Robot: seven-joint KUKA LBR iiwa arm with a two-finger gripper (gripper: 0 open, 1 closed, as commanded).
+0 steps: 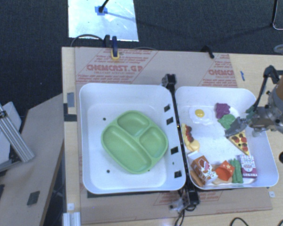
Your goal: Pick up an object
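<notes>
Lying in the right bin [262,140], the pizza slice [240,141] is pointing its narrow tip up and to the left, toward the gripper [239,125], while its wide crust end is facing down and to the right; its long axis is running diagonally across the bin floor. The slice is sitting just below the gripper, with its tip almost under the grey tool end, and whether the two are touching cannot be told. It is showing a yellow cheese face with red rounds on it and a tan crust edge.

The gripper is reaching in from the right side, low over the bin, and how it is set, released or clenched, cannot be told from this view. Nothing is visibly sitting in its grasp.

A green leafy piece [227,121] is lying just left of the gripper, with a purple grape cluster [221,109] above it and a fried egg [200,115] farther left. Along the bin's near edge a white-and-red carton [248,165], a green vegetable [237,170], an orange-red piece [224,171] and a brown-and-red packet [203,168] are lying in a row. A yellow piece with red spots [190,139] is resting by the left wall.

The left bin [92,140] is holding a green divided plate [134,141]. Both bins are resting on the worktop [146,67].
</notes>
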